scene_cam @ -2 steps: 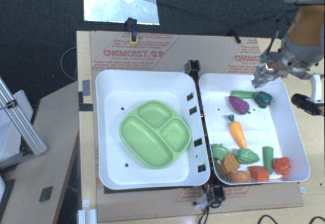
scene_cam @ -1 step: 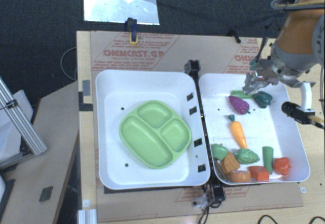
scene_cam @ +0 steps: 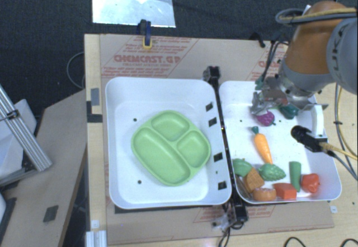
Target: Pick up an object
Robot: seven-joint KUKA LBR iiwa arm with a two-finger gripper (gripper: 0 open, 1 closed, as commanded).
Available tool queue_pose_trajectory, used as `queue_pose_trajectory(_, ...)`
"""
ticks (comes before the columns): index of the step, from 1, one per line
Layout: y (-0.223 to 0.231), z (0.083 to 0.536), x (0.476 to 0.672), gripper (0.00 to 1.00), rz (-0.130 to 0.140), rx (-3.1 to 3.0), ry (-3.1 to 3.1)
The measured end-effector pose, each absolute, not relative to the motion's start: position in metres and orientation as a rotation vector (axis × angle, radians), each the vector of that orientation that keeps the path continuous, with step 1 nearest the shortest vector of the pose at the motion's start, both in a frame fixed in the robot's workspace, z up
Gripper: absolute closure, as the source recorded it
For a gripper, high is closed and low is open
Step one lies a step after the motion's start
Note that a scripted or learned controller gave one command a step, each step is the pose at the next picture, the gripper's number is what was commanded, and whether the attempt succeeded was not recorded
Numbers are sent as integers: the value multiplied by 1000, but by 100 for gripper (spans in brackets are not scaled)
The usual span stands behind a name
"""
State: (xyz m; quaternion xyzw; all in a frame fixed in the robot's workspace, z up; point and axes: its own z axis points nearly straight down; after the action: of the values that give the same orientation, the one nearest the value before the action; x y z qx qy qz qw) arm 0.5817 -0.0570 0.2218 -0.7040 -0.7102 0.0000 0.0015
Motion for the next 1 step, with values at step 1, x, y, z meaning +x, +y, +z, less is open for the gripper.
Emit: queue_pose_trajectory(1, -16, 231, 555, 100, -3, -2211, -2229)
